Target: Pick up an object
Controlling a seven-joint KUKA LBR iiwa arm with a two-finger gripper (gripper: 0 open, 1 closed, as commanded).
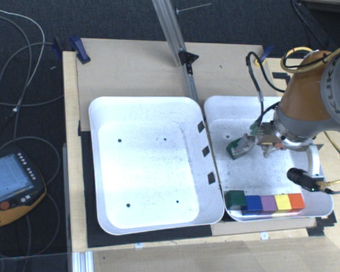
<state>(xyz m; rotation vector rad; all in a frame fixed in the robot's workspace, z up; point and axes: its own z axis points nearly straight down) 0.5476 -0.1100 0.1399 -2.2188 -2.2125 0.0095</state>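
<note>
Nearest the camera, along the front wall of the right bin (328, 208), a row of blocks sits side by side, touching: a dark green block (234, 199), a blue block (253, 203), a purple block (268, 203), a yellow block (282, 202) and an orange block (296, 200). Just behind the orange one, a black cylindrical part of the arm's wrist (299, 177) hangs over the bin floor.

Farther back, in the middle of the right bin, the gripper (248, 144) is low over the floor, and a small green object (236, 148) lies at its tip, tilted. The object appears to sit between the jaws, but I cannot tell whether they are pinching it or merely touching it. The grey arm with its orange band (306, 95) reaches in from the right above this spot, trailing cables.

The left bin (102, 118) stands beside the right one, their inner walls touching, with black clips along the seam. Both bins rest on the table (130, 67). At the far edge, a metal rail (170, 21) slants up from between the bins. Off the table to the left, a handheld control pendant (11, 183) lies on dark carpet among cables.
</note>
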